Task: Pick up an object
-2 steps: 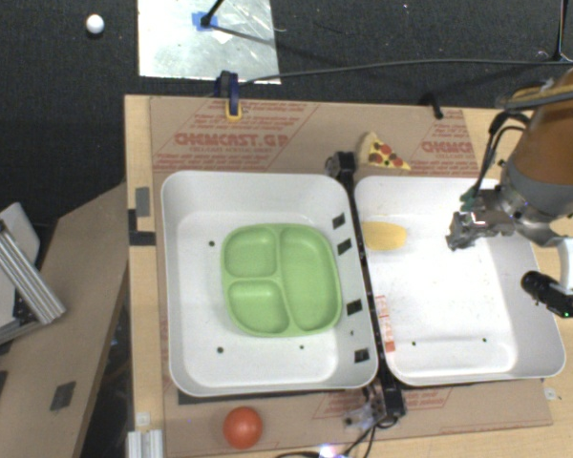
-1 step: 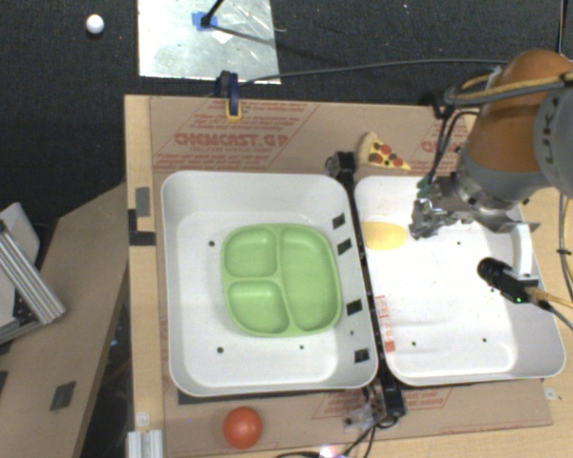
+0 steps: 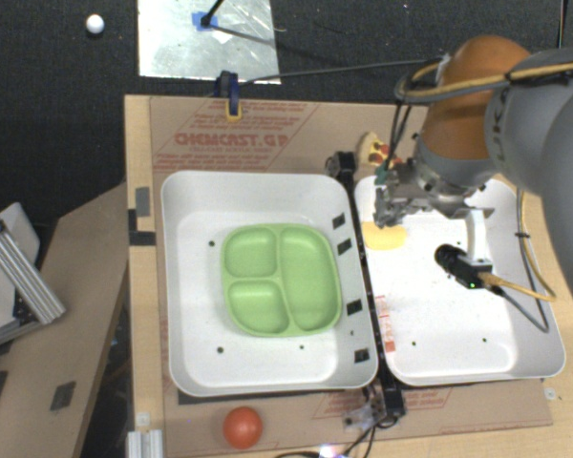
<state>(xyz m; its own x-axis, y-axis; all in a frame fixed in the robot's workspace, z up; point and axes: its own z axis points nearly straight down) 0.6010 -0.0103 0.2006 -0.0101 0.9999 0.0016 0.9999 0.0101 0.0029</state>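
Right bin (image 3: 458,337): one pale yellow flat object (image 3: 388,240) lying at about 9 to 10 o'clock of the bin floor, close to the wall shared with the left bin (image 3: 193,256). End effector (image 3: 390,218) sits directly above the yellow object, at its 12 o'clock edge, low and apparently just touching or nearly touching it; contact not clear from this angle. Cannot tell whether the end effector is spread or pressed together, as the wrist body masks it. Nothing visibly held. Left bin: green divided plate (image 3: 281,279) at centre, well apart from the arm. Orange ball (image 3: 242,426) rests on the surface (image 3: 229,134) outside the bins, at 6 o'clock of the left bin. Judgement: step in hand is the approach and descent onto the yellow object, grasp not yet confirmed. Next move likely calls for settling squarely over the object, closing on it, then a straight lift. The object looks thin and low, so getting a purchase may be hard; the nearby bin wall at 9 o'clock leaves little room on that side.
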